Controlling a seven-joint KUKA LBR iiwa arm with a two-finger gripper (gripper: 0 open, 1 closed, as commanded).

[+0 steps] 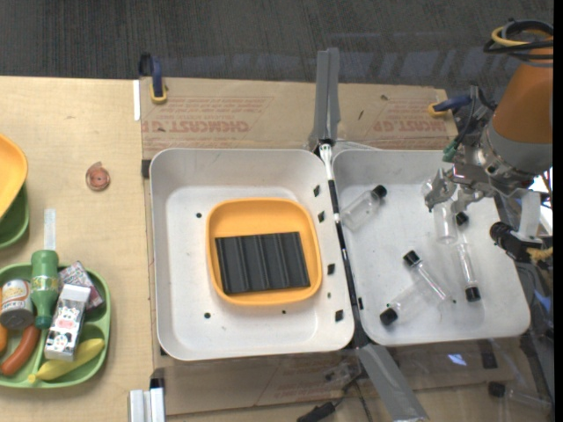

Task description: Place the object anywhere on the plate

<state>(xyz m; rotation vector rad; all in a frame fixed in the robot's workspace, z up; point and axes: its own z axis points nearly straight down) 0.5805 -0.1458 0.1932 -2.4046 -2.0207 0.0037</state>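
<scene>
Four clear vials with black caps lie scattered in the right bin (493,319), among them one near the divider (362,204), one in the middle (424,274) and one near the front (400,307), so none has reached the yellow plate (262,215) with its dark ribbed insert (264,263) in the left bin (176,262). The gripper (450,202) hangs over the right bin's far side above another vial (467,275); whether it is wide or narrow cannot be told, and nothing is visibly held. Judging by this, the pick and the transfer both remain to be done.
</scene>
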